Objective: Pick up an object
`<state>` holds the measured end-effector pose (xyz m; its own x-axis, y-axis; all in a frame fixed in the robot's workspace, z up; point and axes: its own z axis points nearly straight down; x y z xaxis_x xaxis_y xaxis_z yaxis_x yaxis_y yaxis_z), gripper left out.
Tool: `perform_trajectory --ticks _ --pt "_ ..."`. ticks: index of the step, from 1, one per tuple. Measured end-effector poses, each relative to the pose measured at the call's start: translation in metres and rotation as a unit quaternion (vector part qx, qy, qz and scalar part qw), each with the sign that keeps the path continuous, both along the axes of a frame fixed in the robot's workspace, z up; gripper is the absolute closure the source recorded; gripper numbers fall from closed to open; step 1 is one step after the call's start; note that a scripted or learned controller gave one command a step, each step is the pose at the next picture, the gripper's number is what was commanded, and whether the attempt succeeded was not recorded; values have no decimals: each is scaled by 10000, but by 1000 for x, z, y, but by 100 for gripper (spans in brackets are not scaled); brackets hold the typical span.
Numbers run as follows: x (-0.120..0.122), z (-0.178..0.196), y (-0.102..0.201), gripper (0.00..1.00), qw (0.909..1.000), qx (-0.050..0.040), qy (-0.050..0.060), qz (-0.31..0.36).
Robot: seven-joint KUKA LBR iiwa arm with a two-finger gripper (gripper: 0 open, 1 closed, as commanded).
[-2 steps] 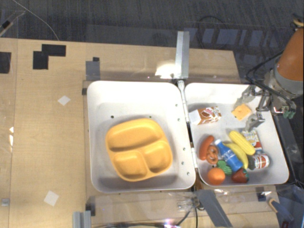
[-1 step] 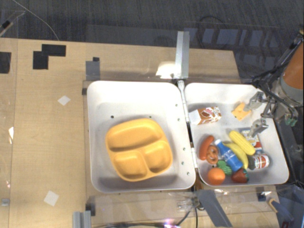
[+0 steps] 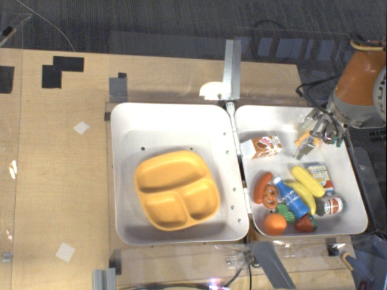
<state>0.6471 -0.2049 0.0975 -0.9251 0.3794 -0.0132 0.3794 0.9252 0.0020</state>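
We see the tool (image 3: pixel 309 139) hanging over the far part of the right bin (image 3: pixel 358 219), its fingers spread and nothing between them. Nearer the camera from it lie the banana (image 3: pixel 307 182), blue bottle (image 3: pixel 290 199), orange (image 3: pixel 275 223) and can (image 3: pixel 331 206), all resting in the bin. We judge nothing lifted yet; choosing, closing and raising remain.

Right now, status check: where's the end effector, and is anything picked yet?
End effector over right bin, upper area, nothing visibly held. Banana, orange, can clustered below. Snack packet lies alongside.
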Motion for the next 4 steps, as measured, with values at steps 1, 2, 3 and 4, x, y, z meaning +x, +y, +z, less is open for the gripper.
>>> perform_trajectory --ticks 1,2,3,4 --pt "-21 -10 -1 0 9948 17 18 -1014" --pt "-95 113 -3 0 9986 -14 -48 -529" --pt "-76 89 52 0 9943 28 30 -1063" --pt "-70 88 171 0 9963 43 33 -861"
